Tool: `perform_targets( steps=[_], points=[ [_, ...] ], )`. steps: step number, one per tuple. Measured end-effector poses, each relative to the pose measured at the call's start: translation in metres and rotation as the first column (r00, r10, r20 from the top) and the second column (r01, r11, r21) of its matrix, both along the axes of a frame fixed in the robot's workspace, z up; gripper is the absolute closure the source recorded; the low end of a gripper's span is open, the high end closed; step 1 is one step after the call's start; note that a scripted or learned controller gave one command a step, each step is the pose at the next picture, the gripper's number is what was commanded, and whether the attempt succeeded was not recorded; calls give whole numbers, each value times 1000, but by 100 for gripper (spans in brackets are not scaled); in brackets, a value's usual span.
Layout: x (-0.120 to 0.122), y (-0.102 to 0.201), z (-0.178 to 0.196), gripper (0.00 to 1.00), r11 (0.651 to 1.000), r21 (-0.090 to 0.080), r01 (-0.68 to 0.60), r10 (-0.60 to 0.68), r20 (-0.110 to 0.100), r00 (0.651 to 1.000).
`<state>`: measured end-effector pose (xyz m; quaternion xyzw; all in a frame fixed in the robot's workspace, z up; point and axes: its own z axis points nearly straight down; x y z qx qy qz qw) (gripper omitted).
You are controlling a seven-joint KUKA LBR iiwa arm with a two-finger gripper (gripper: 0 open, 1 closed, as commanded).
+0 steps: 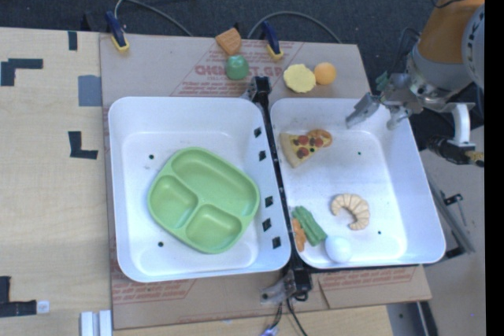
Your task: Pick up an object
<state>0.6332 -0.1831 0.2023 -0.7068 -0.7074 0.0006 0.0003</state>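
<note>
The right bin (409, 193) holds a pizza slice (305, 145) at its upper left. Lower down lie a croissant (351, 210), a white egg (339, 249) and a green and orange vegetable piece (305, 227) near the front left corner. My gripper (376, 116) hangs over the bin's far right corner, well to the right of the pizza slice. Its two grey fingers (361, 111) are spread apart with nothing between them.
A green divided plate (203, 199) lies in the left bin (126, 169). Behind the bins on the cardboard sit an orange wedge (229, 40), a green ball (236, 68), a yellow round piece (299, 78) and an orange ball (324, 73). Clamps and cables lie at the back.
</note>
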Motion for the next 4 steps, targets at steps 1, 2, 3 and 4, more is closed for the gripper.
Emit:
perform_targets(
  steps=[1,2,3,4],
  points=[
    [21,59,-98,0,1000,1,-1,1,0,1000],
    [36,28,-116,0,1000,-1,-2,2,5,1000],
    [36,59,-116,0,1000,-1,-1,1,4,1000],
    [36,59,-106,100,1000,-3,-2,2,4,1000]
  ],
)
